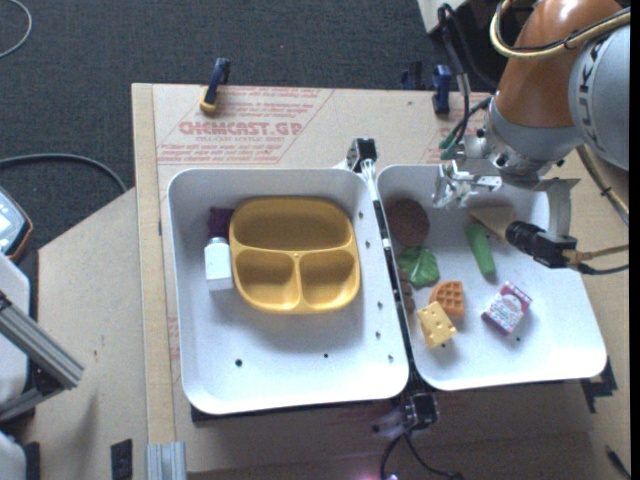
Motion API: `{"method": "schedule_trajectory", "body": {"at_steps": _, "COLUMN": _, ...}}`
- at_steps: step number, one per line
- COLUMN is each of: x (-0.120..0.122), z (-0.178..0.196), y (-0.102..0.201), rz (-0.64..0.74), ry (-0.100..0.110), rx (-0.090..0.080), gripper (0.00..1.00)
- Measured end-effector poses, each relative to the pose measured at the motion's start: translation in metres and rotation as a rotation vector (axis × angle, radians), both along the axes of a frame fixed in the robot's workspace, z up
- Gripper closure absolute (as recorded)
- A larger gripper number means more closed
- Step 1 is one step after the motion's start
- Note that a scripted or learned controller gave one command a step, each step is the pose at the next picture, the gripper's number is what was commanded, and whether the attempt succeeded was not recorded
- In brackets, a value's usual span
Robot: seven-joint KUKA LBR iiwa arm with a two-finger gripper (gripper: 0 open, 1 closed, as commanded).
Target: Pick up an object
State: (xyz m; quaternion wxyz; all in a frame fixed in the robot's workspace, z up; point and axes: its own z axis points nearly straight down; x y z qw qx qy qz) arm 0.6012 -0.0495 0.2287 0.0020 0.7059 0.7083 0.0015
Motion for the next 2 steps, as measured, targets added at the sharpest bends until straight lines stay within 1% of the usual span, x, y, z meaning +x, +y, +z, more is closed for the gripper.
{"method": "schedule_trajectory", "body": {"at_steps": 1, "x": -0.016, "z": 0.003, "y": -0.009, "rz": -0.005, "ry": 0.008, "rx": 0.001, "gripper": 1.0}}
{"method": "schedule_trajectory", "body": {"at_steps": 2, "x": -0.013, "z": -0.008, "y": -0.012, "rz": -0.005, "ry": 0.009, "rx": 0.001, "gripper": 1.0}}
